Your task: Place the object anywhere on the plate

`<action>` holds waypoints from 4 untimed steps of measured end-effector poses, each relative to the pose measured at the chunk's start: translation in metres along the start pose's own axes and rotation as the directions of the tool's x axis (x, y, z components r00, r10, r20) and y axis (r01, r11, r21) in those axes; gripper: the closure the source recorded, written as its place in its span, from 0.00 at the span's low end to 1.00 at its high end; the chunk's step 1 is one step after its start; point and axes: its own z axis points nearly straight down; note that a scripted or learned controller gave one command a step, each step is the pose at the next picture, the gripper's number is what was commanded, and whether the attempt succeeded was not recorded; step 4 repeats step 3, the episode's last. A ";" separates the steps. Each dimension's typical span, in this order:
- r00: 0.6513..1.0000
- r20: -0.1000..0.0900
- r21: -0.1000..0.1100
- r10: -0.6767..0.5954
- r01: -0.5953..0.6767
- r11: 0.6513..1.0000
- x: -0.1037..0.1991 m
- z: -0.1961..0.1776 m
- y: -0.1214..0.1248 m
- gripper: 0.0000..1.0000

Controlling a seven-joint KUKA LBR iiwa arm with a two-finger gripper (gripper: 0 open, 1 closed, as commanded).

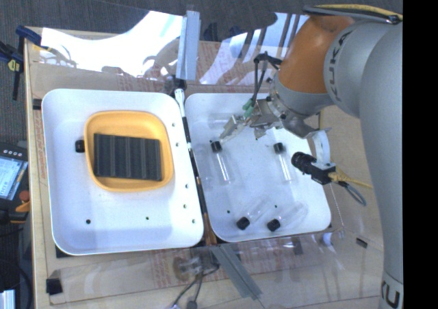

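Camera view: both bins seen from above at a slant, arm entering from the right.
Objects: several clear tubes with black caps lie loose on the floor of the right bin [311, 215]; one tube [221, 160] lies left of centre with its cap toward the far side, a second tube [282, 162] lies right of centre, roughly parallel to the first, and two more tubes [259, 215] rest near the front wall with their black caps side by side.
Plate: a yellow plate [126, 122] sits in the left bin [61, 218], carrying a dark ribbed rectangular insert [130, 157] at its middle; none of the tubes lies on it.
Small part: a small black piece [80, 146] lies on the left bin's floor, just beside the plate's left rim.
Pincer: the pincer [238, 125] is low over the far part of the right bin, near the capped end of the left tube; whether its fingers are apart or together cannot be told, and no tube is seen between them.
Arm: the grey arm with its orange band [311, 61] stands over the right bin's far right corner.
Counter: the counter [123, 270] carries both bins side by side, their inner walls touching.
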 end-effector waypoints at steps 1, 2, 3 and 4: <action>1.000 -0.001 0.004 0.021 -0.021 1.000 0.072 -0.004 0.013 0.00; 1.000 0.001 0.001 0.020 -0.020 1.000 0.138 0.015 0.044 0.00; 0.997 0.001 0.001 -0.075 0.075 0.997 0.155 0.005 0.053 0.00; 0.997 0.001 0.001 -0.075 0.075 0.997 0.155 0.005 0.053 0.00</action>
